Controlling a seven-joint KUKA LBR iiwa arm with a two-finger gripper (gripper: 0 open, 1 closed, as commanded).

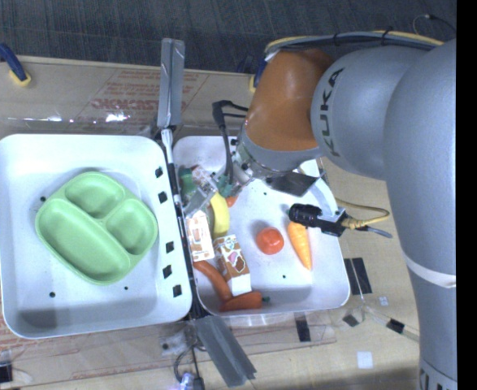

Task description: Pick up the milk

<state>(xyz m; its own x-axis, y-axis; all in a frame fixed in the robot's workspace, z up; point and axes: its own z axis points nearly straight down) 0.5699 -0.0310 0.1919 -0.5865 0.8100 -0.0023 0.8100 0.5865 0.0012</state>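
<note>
Right bin (329,287) holds milk (233,262), carrot (300,244), tomato (270,240); pincer (208,187) grip unclear.

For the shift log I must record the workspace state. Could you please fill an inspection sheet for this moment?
Surface: two white bins; left bin, right bin, on a brown bench.
Job's things: milk carton lying in the right bin, beside a second small carton.
Clutter: green divided plate in the left bin; banana, tomato, carrot, sausages in the right.
Grippers: gripper low over the right bin's far left corner; state unclear.
Cables: yellow and black cable right of the bin.
Surroundings: dark floor beyond the bench.
</note>
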